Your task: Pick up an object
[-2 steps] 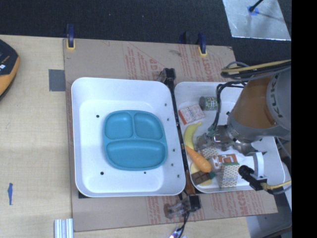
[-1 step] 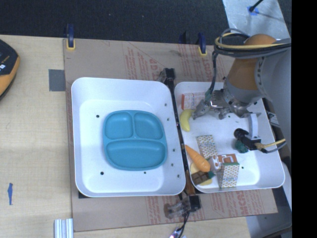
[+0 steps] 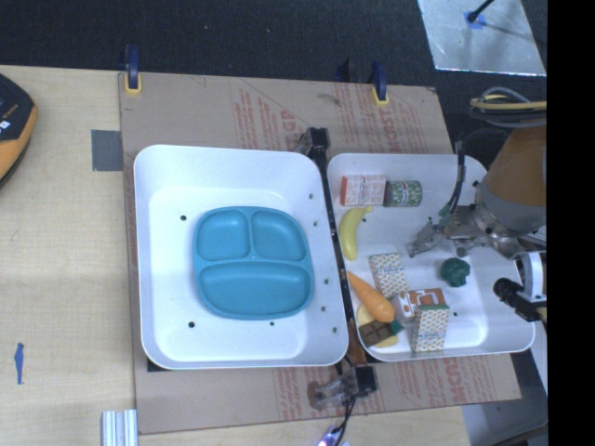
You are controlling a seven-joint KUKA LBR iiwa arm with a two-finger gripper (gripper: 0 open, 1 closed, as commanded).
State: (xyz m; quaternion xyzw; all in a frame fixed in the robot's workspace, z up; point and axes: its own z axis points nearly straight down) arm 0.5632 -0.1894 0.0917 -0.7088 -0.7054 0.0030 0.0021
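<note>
My gripper (image 3: 444, 234) hangs over the right part of the right bin (image 3: 502, 342), low above its floor. Directly below it in the view lies a small dark green lump (image 3: 455, 270), apart from the gripper. Left of the gripper are a yellow banana (image 3: 349, 233) and a patterned box (image 3: 388, 272). A red and white box (image 3: 363, 190) and a green can (image 3: 403, 193) lie at the bin's far side. An orange carrot (image 3: 370, 295), a brown and white box (image 3: 418, 302) and another patterned box (image 3: 429, 328) lie at the near side.
The left bin (image 3: 158, 249) holds a blue divided plate (image 3: 253, 260). The arm's orange band (image 3: 521, 170) and grey wrist cover the right bin's right edge. A black clip (image 3: 316, 140) sits where the two bins meet at the far side.
</note>
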